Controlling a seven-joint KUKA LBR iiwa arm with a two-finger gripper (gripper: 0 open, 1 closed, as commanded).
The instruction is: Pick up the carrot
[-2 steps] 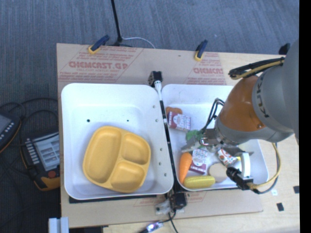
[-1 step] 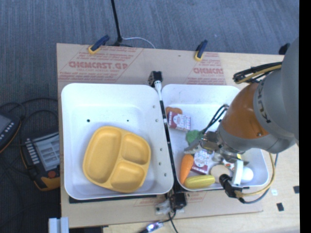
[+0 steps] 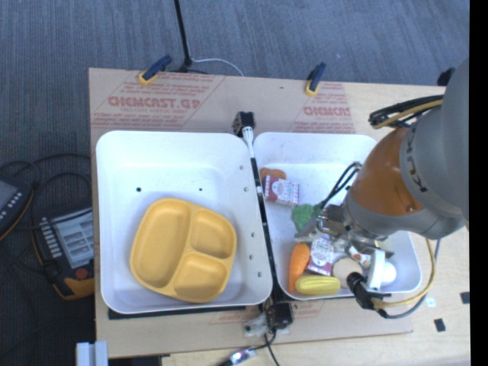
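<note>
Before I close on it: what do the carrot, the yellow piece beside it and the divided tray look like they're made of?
Carrot: looks like smooth moulded plastic, a toy, going by its even orange colour. Yellow piece: likely the same toy plastic, with a faint sheen; possibly a corn cob or banana. Divided yellow tray: matte rigid plastic, with soft rounded compartment edges and one flat colour.

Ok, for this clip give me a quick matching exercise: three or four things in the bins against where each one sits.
Things:
1. carrot
2. yellow tray
3. banana
4. gripper

Places:
A. alone in the left bin
B. right bin, along the near wall
C. right bin, near its left wall, just above the banana
D. over the middle of the right bin

Pairs: 1-C, 2-A, 3-B, 4-D
</note>
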